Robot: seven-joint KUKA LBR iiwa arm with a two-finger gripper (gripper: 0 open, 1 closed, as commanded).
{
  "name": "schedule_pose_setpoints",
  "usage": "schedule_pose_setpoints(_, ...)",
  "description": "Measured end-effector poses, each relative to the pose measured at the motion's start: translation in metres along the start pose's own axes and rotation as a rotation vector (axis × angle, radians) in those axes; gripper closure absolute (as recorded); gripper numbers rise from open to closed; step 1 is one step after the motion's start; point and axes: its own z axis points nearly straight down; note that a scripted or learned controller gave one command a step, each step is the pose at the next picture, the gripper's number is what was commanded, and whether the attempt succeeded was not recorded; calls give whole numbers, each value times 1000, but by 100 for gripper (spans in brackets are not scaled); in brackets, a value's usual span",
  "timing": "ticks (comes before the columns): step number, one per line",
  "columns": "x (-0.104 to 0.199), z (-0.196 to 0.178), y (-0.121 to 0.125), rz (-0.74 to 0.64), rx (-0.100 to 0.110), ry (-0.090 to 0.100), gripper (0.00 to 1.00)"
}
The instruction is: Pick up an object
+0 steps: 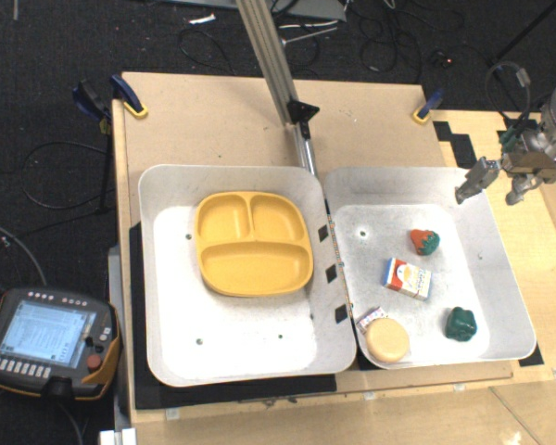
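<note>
Camera view: fingers [499, 182] spread apart, holding nothing, hang over the right bin's [500, 276] far right edge

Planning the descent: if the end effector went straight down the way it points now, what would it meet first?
Probably the right bin's bare upper right corner or rim. The end effector hangs over that edge, open, apart from every object; depth is unclear.

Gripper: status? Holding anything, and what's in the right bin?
Gripper open, nothing held, over right bin's upper right edge. Bin has strawberry, small carton, green toy, round tan piece. Yellow divided plate in left bin. Path clear.
</note>
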Motion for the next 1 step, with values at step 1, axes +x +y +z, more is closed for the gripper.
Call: schedule_pose_setpoints(1,0,0,0,0,0,0,0)
